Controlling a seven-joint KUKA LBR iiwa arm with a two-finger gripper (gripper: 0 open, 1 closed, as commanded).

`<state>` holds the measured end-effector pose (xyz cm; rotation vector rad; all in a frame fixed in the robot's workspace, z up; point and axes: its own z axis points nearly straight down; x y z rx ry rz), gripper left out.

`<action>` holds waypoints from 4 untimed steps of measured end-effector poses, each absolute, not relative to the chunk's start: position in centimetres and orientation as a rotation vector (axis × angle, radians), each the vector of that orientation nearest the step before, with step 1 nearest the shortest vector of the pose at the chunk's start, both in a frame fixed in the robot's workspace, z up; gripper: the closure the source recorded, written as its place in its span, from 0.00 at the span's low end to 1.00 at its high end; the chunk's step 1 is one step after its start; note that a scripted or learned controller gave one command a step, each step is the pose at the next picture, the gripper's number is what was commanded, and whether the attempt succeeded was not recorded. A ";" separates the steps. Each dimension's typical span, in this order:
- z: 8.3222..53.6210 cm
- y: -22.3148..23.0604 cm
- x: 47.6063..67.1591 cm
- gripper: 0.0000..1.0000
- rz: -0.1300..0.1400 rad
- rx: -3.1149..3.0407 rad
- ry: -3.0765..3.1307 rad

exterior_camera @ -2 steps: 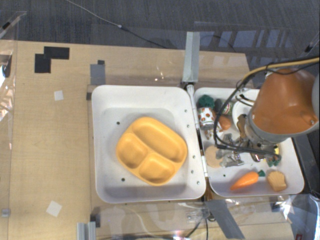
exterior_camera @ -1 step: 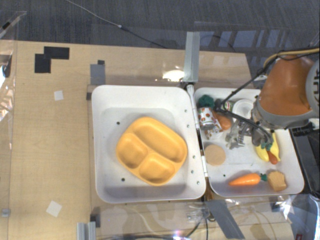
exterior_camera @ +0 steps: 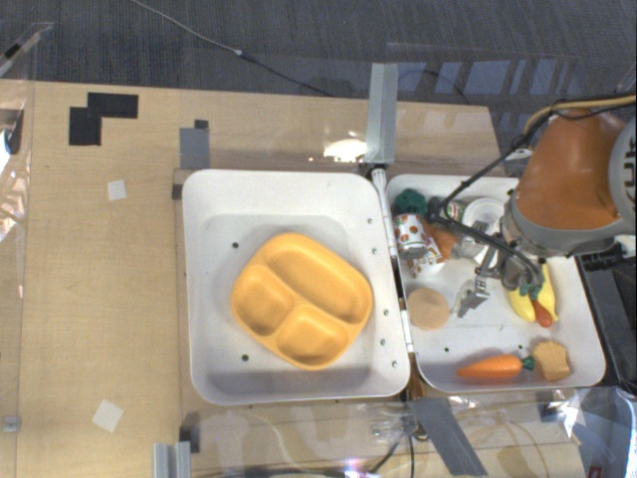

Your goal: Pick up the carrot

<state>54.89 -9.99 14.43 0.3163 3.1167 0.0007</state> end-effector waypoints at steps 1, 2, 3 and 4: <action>10.0 -9.7 57.1 0.00 0.003 1.244 2.878; 10.7 -12.1 50.0 0.00 0.001 1.020 2.964; 9.0 -9.3 49.2 0.00 0.003 1.002 2.960; 8.9 -10.8 54.6 0.00 0.006 1.001 2.963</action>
